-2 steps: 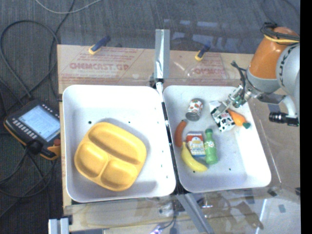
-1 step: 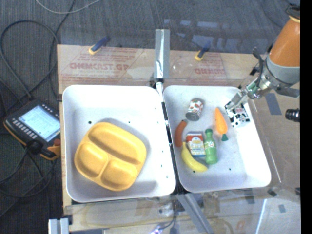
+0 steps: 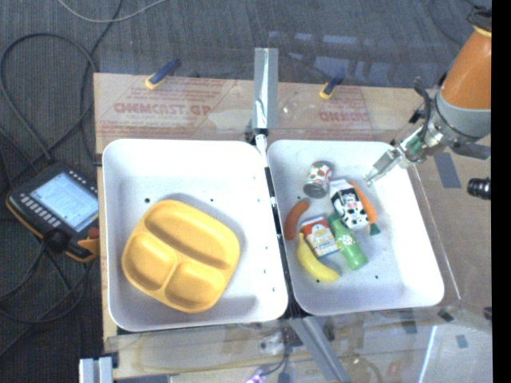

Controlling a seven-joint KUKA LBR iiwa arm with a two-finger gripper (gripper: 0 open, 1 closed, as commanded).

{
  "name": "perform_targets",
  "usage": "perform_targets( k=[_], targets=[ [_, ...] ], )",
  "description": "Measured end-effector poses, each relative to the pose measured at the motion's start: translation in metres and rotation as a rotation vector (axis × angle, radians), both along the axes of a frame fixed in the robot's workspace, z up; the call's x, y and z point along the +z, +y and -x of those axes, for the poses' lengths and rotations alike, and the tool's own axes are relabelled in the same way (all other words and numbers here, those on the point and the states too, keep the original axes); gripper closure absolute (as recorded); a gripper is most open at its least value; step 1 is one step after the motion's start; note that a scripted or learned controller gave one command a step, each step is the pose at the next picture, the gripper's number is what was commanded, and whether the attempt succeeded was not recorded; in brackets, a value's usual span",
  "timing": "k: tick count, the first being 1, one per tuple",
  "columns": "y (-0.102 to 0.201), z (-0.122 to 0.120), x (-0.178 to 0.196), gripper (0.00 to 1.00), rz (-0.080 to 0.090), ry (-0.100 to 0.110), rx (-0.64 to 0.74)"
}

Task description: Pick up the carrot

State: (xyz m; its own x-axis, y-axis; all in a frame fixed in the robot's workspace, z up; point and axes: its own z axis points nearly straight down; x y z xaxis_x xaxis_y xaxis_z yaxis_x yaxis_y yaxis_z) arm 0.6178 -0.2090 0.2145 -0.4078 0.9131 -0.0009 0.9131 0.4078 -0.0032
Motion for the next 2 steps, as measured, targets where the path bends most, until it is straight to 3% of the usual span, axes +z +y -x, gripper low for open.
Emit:
perform_targets(
  k=[1, 2],
  targets=[
    [-0.013, 0.025, -0.096, 0.0, 0.008, -0.03, 0.143],
    [-0.01, 0.032, -0.108, 0.0, -0.009, -0.029, -0.223]
  ],
)
